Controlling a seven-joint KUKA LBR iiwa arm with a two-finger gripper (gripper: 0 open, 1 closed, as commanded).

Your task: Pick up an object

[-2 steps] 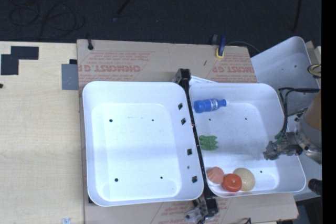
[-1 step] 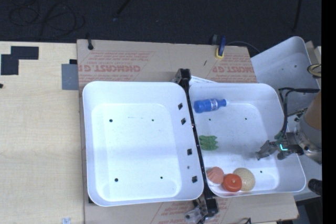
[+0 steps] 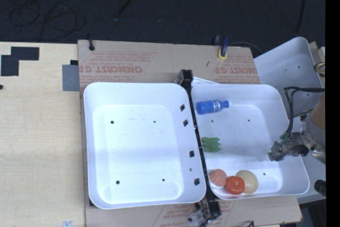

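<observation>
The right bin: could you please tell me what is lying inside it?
The right bin holds a blue bottle, a green item and three round pieces overlapping, their undersides hidden.

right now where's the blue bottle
The blue bottle lies on its side in the right bin, near that bin's far left corner by the divider, with the green object nearer the camera.

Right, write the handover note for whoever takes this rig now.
Gripper: low at the right bin's right wall, nothing visibly held.
Right bin contents: blue bottle on its side near the far left corner; green object by the divider; pink piece, red round object and pale round object clustered at the near edge.
Done: nothing picked yet.
Left: grasp and lift any one object.
</observation>
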